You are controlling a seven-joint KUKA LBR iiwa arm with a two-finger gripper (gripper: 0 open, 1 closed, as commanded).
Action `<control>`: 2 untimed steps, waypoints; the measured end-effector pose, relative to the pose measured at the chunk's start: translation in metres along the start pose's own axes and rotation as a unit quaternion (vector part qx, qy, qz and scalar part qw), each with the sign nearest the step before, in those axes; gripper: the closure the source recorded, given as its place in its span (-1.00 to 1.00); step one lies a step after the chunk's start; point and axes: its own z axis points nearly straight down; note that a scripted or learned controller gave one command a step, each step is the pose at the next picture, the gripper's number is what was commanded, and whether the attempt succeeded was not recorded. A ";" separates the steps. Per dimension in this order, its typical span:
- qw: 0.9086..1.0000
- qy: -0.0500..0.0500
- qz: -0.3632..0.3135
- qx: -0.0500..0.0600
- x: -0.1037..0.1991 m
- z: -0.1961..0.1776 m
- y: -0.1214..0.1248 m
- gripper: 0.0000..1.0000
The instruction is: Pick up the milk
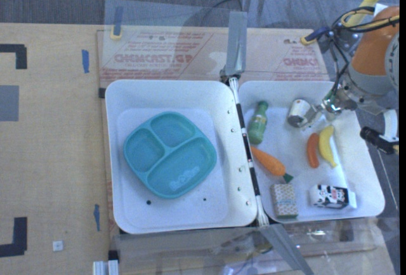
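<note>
1. Right bin [371,159], near corner: milk [330,196], a small carton with black-and-white cow print, lies flat on its side, close to the bin's front rim.
2. Just left of it stands a tan box [285,199]. Further up: carrot [269,162], green bottle [257,122], sausage [313,150], banana [327,146], and a silver can [297,112].
3. Left bin [166,216] carries a teal tray [169,153] with three compartments.
4. Arm [373,61] reaches in from the right over the bin's far end. Gripper [330,106] sits near the can, just above the banana's tip, well apart from the milk. Cannot tell whether it is spread or closed; nothing seen in its hold.
5. Step in hand, as I judge it: bring the gripper across to the near corner, over the milk.
6. To do it well: travel high enough to clear the banana and sausage, which lie between gripper and carton.
7. Centre over the carton, turn the wrist so the grasp spans its short side, then descend straight.
8. Risk: the front rim is close, so a slanted approach could catch the wall or nudge the carton against it. The tan box leaves some room on the left.
</note>
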 end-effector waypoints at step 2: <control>1.000 0.000 -0.002 0.001 0.001 -0.009 0.001 -1.00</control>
